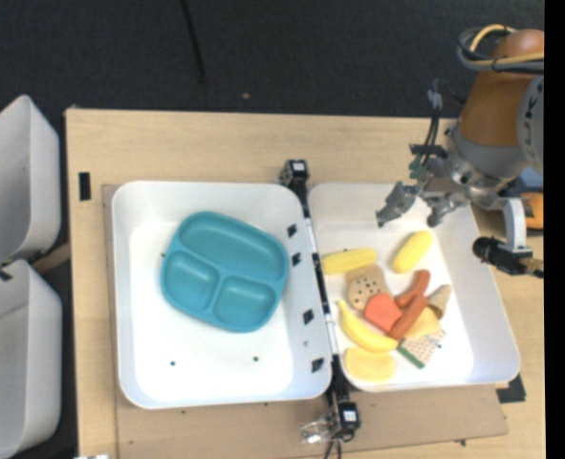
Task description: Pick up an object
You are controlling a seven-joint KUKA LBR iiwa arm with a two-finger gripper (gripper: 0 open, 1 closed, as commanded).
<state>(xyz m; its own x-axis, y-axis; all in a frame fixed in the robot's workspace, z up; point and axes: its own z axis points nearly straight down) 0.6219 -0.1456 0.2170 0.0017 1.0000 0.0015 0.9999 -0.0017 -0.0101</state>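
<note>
The arm reaches in from the right, and its gripper hangs over the back part of the right bin with its two fingers spread apart, nothing between them. Just in front of it, toward the near side of the bin, lies a yellow oval piece, close to the fingertips but apart from them. Left of that sits a longer yellow piece, and nearer the camera the pile crowds together: a speckled tan biscuit, an orange-red block, a red sausage shape and a banana (all touching or overlapping). Over in the left bin, a teal divided plate lies flat, well apart from the gripper.
</note>
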